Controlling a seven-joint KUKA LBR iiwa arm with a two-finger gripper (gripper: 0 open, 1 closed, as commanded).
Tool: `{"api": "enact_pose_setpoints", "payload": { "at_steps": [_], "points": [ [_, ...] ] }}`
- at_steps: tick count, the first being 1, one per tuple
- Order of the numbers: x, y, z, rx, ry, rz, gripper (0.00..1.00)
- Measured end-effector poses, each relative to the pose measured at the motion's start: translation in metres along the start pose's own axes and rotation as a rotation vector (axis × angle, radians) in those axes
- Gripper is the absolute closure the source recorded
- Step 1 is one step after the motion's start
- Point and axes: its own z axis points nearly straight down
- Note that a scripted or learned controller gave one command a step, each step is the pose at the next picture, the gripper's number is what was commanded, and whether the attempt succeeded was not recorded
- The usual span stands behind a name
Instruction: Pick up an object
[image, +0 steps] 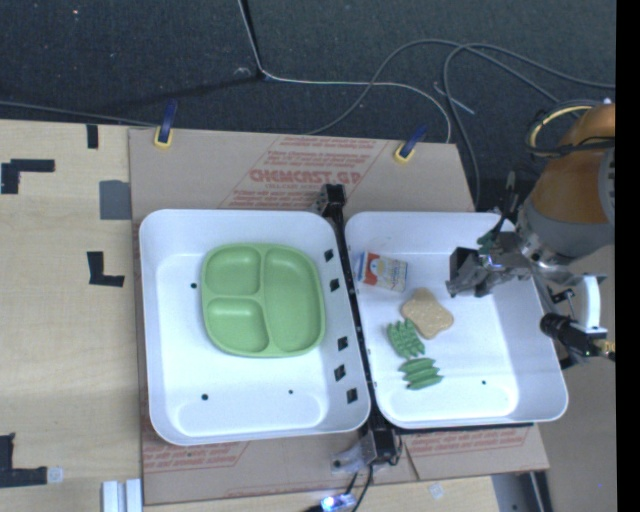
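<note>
In the right bin (520, 400) lie a small white carton with red and blue print (381, 271), a tan slice of bread (428, 314), a green leafy piece (405, 340) and a green pea pod (421, 374). My gripper (468, 274) hangs over the right bin's upper right part, to the right of the carton and above-right of the bread. Nothing shows between its dark fingers. The arm with its orange band (578, 160) comes in from the right.
The left bin (170, 330) holds a green divided plate (264, 299). A black divider (348, 310) runs between the bins. Both bins rest on cardboard (300, 170), with cables (400, 70) on the dark surface behind.
</note>
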Motion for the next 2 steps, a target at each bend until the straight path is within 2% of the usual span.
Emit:
{"api": "enact_pose_setpoints", "payload": {
  "at_steps": [1,2],
  "points": [
    [0.050,0.008,0.006,0.000,0.000,0.000,1.00],
    [0.107,0.019,-0.008,-0.002,0.001,-0.002,1.00]
  ]
}}
